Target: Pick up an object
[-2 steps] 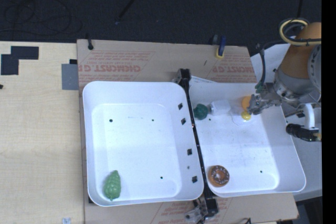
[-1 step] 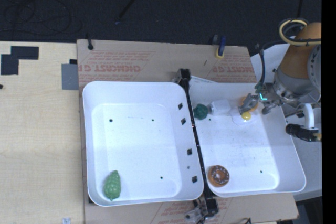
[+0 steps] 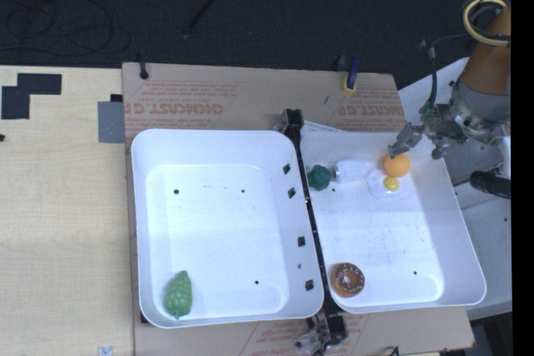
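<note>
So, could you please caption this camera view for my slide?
Arm's pincer near an orange ball in the right bin.

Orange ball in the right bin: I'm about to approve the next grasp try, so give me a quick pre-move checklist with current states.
1. Orange ball sits in the right bin, near its far side: ok.
2. Gripper is close to the ball, just above and right of it in the view: ok.
3. Ball between the fingers: not ok, it lies outside them.
4. Room around the ball: not ok, a small yellow piece lies right beside it.
5. Other items apart from the ball, dark green object and donut: ok.
</note>
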### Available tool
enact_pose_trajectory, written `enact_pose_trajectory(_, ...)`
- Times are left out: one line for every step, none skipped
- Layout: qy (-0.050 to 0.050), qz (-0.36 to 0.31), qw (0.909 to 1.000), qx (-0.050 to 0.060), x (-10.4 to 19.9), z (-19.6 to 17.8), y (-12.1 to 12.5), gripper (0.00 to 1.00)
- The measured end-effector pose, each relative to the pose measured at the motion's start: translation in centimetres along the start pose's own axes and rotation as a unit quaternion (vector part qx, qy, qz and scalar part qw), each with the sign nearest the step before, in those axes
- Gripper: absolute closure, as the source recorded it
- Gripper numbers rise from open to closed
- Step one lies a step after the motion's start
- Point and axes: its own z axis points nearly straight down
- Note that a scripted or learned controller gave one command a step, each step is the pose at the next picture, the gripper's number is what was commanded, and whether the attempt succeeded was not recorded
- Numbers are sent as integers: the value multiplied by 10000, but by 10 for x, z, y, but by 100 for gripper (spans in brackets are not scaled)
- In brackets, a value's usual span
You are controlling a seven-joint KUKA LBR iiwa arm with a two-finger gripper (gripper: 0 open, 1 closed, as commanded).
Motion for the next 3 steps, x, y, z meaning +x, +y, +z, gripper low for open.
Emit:
enact_pose_trajectory(37,24,9999,107,10,81,-95,0)
enact_pose_trajectory(21,27,10000,53,1,95,-161,0)
enact_pose_trajectory(8,-5,10000,19,2,94,-109,0)
